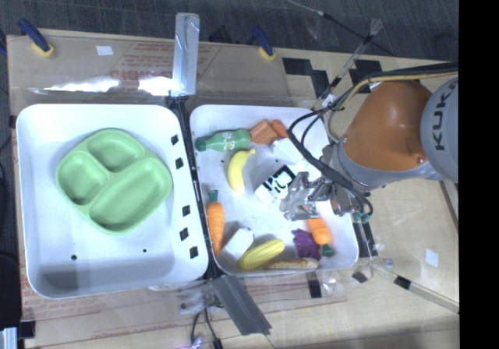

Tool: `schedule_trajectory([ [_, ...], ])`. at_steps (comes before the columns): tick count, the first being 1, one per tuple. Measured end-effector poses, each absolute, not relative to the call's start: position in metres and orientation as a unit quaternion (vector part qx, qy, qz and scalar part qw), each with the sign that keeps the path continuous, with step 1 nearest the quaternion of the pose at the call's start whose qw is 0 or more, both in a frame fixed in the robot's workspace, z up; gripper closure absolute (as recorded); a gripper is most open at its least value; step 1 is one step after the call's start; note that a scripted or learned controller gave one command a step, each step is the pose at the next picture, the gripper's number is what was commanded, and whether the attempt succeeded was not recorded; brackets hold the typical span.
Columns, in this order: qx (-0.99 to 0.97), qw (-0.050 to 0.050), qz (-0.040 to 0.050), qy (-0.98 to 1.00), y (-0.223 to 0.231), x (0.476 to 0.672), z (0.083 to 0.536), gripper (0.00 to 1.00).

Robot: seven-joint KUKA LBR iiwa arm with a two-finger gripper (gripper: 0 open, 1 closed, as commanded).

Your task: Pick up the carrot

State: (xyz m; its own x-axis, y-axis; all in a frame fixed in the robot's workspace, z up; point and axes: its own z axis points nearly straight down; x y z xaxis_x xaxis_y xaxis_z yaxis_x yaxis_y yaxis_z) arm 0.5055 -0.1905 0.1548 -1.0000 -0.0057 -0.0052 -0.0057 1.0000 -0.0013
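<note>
The carrot [215, 220] is orange with a small green top. It lies lengthwise along the left wall of the right bin [204, 120], green end pointing to the back. My gripper [302, 198] hangs over the right half of that bin, well to the right of the carrot and apart from it. It sits just beside a white box with black marks [274, 181] and just above a small orange piece [319, 230]. The metal tip is cluttered by cables, and nothing shows clearly held in it.
The right bin also holds a green bottle [224, 140], a banana [238, 169], an orange-brown block [267, 132], a white block [238, 242], a yellow fruit [261, 254], a corn cob [293, 264] and a purple item [306, 245]. A green divided plate [114, 180] lies in the left bin [35, 262].
</note>
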Motion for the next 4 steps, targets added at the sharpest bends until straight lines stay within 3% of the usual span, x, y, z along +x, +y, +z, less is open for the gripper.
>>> schedule_trajectory([
  [1,0.038,0.001,-0.0004,0.999,-0.202,0.502,0.16,1.0],
  [2,0.038,0.001,-0.0003,0.999,-0.202,0.502,0.16,0.0],
  [3,0.037,0.001,-0.0005,0.999,-0.21,0.499,0.092,0.0],
  [4,0.033,0.003,-0.0009,0.999,-0.208,0.501,0.104,1.0],
])
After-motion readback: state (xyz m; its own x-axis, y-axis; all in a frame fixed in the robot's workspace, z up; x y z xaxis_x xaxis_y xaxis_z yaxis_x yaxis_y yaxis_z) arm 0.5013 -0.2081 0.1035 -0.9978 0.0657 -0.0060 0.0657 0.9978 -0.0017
